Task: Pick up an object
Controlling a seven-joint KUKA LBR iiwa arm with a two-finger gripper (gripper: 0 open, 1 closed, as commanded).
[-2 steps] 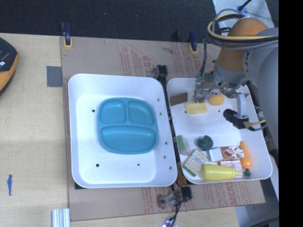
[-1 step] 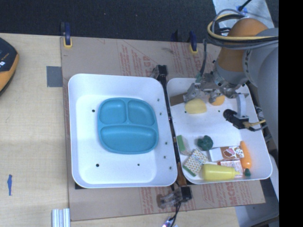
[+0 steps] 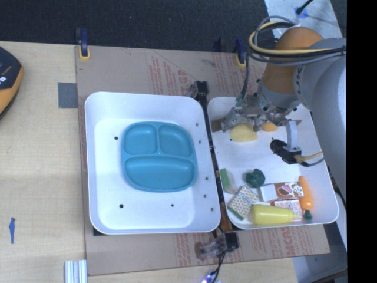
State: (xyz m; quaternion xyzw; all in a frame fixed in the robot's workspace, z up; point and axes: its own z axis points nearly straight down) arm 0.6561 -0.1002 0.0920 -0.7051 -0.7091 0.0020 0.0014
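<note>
My gripper hangs low over the far end of the right bin, below the arm's orange band. A pale yellow, lemon-like object lies directly under and just in front of it, close to or touching it. A small orange piece shows beside the gripper on its right. Whether anything is held cannot be made out from this angle.
The right bin's near end holds a green lump, a yellow bottle, an orange carrot, a checkered packet and a small box. A blue divided plate lies in the left bin.
</note>
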